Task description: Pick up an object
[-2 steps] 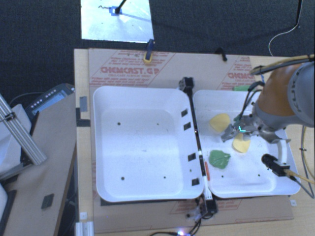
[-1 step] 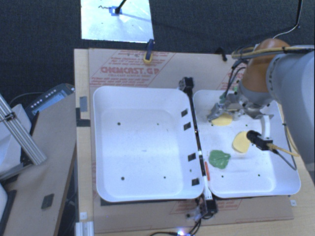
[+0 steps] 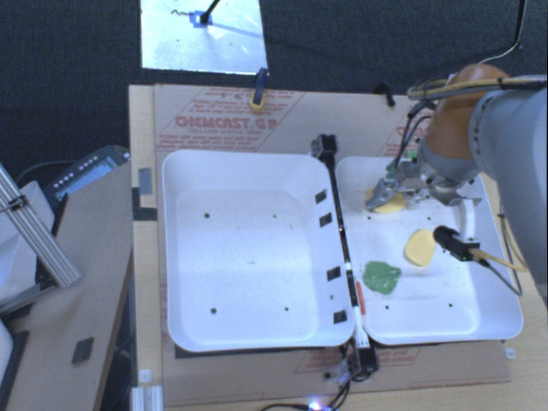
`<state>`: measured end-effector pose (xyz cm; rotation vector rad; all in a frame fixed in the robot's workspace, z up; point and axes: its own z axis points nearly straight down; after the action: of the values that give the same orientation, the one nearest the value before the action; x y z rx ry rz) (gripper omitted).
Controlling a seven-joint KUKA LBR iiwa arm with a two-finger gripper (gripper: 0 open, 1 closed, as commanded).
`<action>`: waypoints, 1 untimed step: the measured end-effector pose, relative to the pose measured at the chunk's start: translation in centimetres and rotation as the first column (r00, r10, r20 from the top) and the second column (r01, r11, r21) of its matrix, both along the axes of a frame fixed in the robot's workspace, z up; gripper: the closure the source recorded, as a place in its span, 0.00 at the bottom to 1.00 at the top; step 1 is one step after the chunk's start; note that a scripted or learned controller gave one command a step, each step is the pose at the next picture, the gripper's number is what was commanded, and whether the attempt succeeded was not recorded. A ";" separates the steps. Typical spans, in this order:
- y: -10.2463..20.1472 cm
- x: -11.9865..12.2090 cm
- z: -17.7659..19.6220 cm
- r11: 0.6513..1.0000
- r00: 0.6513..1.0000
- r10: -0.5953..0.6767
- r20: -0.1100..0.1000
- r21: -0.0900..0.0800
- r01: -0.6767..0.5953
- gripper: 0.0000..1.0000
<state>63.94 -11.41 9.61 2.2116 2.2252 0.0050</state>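
Yellow scrap (image 3: 387,204), pale and flat, on the floor of the arm-side bin (image 3: 445,315), in that bin's far half and nearer its inner wall than its outer one. Right beneath the gripper (image 3: 390,191) and partly covered by it. Touching or merely just under: cannot tell. Grip wide, narrow or closed on the scrap: cannot tell either, the tip being a blur of grey metal and cable against the yellow.

Grey arm (image 3: 505,135) over the arm-side bin's far outer corner, orange band (image 3: 458,84) above the wrist, bent down toward the bin floor.

Second yellow piece (image 3: 419,247), rounder, near the middle of the arm-side bin, apart from the scrap. Green lump (image 3: 381,276) in the bin's near half, close to the inner wall, near the rounder piece but not touching it.

Other white bin (image 3: 248,255) pressed against the arm-side bin's inner wall, with small black clips (image 3: 325,221) along the seam. Brown board (image 3: 223,122) with red print under the arm-side bin and past its far rim.
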 end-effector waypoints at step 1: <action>-0.6 1.9 -1.7 1.000 0.998 0.001 -0.068 0.015 0.000 1.00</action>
<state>65.84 -12.06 7.89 2.2526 2.2667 -0.0537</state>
